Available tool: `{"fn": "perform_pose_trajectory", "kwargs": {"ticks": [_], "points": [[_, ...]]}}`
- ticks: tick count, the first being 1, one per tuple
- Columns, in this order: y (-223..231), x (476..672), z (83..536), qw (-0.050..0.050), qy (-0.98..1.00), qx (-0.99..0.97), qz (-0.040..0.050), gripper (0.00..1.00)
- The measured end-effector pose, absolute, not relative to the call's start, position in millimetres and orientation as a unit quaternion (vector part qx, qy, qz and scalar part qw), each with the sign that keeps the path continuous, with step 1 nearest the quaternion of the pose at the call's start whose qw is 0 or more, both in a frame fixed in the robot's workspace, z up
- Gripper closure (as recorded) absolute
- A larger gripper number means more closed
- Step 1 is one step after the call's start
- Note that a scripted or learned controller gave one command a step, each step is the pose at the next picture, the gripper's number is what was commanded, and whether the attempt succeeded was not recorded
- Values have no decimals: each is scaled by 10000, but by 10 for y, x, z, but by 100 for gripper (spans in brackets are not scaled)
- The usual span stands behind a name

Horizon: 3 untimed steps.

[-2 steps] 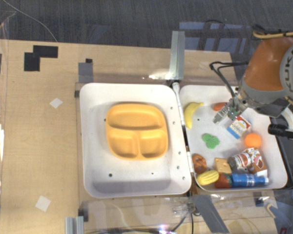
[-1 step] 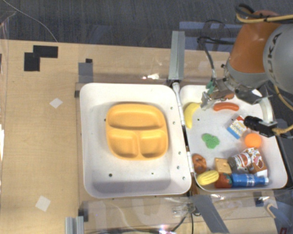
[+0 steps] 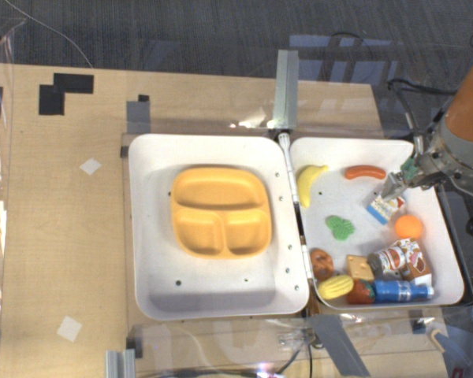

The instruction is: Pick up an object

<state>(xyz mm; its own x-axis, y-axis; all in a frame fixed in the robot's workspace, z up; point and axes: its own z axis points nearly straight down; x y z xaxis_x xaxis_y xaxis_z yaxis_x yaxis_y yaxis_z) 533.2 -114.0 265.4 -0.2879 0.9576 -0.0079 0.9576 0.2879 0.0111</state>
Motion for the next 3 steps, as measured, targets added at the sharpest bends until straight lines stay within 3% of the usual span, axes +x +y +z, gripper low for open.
{"fn": "perform_pose_trajectory", "kwargs": {"ticks": [1, 2, 3], "points": [[-1919, 4877, 2866, 43, 7808, 6247, 9, 100], [-1897, 4884, 2858, 36, 7824, 6228, 11, 0], [-1469, 4882, 1619, -24, 7166, 6974, -9, 0]]}}
